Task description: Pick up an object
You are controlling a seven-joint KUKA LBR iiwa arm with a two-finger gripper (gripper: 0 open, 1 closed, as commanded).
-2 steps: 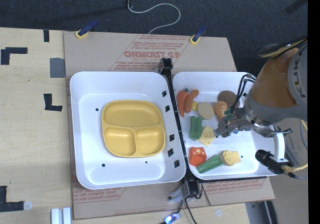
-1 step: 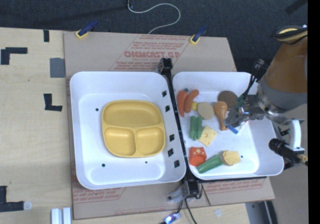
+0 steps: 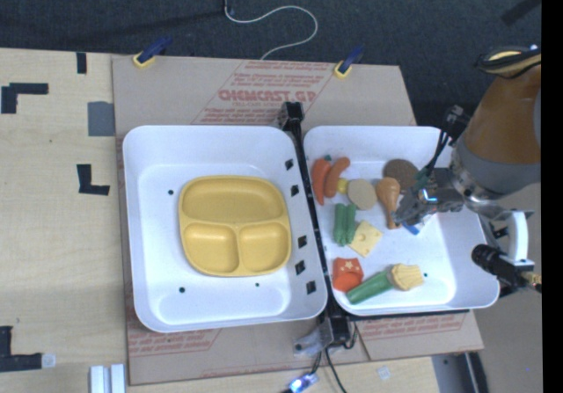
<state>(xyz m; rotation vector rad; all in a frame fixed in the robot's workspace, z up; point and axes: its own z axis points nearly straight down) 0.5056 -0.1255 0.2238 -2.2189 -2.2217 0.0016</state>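
Observation:
The right bin (image 3: 440, 281) holds several toy foods: a red sausage (image 3: 326, 175), a beige potato-like piece (image 3: 361, 193), a brown drumstick (image 3: 389, 192), a dark brown round piece (image 3: 401, 171), a green pepper (image 3: 344, 223), a yellow cheese wedge (image 3: 366, 238), a red-orange piece (image 3: 347, 273) and a corn cob with green husk (image 3: 385, 282). My gripper (image 3: 412, 214) reaches in from the right and hangs low just right of the drumstick, with something small and blue at its tip. I see nothing clearly held between the fingers.
The left bin (image 3: 149, 207) holds a yellow divided plate (image 3: 235, 225). A black divider with clips (image 3: 303, 207) runs between the bins. The arm's grey and orange body (image 3: 501, 136) covers the right bin's far right corner. A white cable (image 3: 264, 13) lies beyond the bins.

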